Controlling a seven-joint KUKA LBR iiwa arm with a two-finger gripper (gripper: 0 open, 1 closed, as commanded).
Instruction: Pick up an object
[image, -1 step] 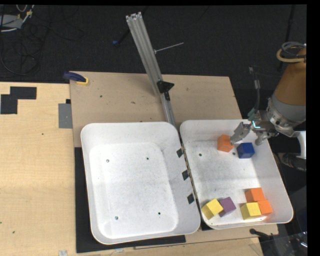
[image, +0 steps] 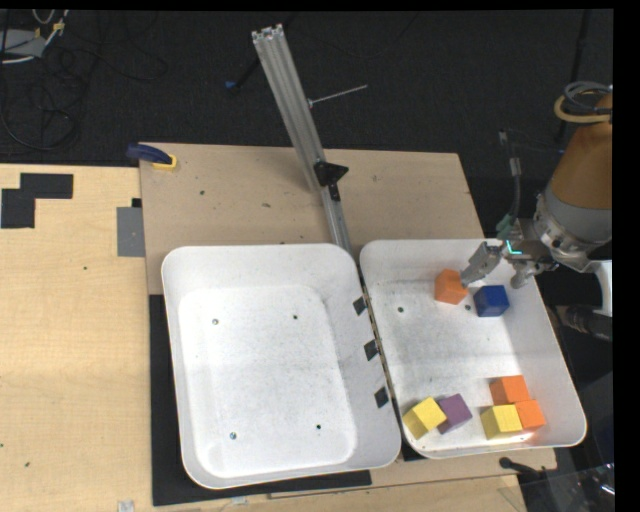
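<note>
Gripper (image: 501, 266) above right bin (image: 560, 360), fingers spread, holding nothing. Orange block (image: 450, 288) and blue block (image: 491, 301) lie just below it.

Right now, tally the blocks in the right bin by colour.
Orange: 3
Yellow: 2
Blue: 1
Purple: 1
Total: 7 blocks, all in the right bin.

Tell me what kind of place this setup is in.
Probably a robotics lab test bench: a robot arm reaches over two white bins, coloured blocks serve as pick targets, and loose cables lie on the dark floor behind.
</note>
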